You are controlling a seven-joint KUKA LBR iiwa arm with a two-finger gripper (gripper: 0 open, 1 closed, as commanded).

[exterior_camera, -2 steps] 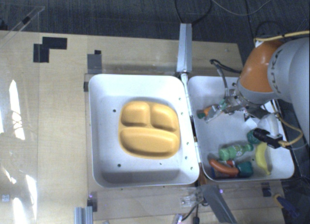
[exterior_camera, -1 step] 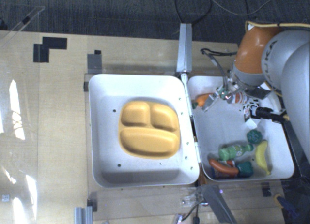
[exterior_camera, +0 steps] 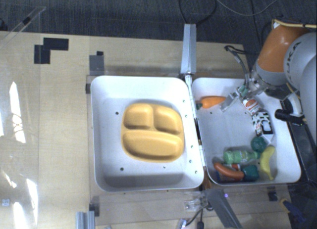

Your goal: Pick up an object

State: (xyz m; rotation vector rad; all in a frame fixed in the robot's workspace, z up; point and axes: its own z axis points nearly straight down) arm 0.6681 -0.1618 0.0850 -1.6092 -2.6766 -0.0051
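My gripper [exterior_camera: 237, 97] hangs low over the far part of the right bin [exterior_camera: 292, 176], reaching in from the right. An orange carrot [exterior_camera: 212, 102] lies just left of it, near the bin's far left corner; whether they touch is unclear. A small red and white item [exterior_camera: 251, 106] lies right beside the gripper. Nothing shows as held.
A yellow divided tray [exterior_camera: 151, 131] sits in the left bin [exterior_camera: 99, 173]. The right bin's near end holds a green packet [exterior_camera: 238, 155], a red-orange vegetable [exterior_camera: 228, 171], a teal ball [exterior_camera: 258, 144], a yellow banana [exterior_camera: 267, 161] and a black and white piece [exterior_camera: 262, 123].
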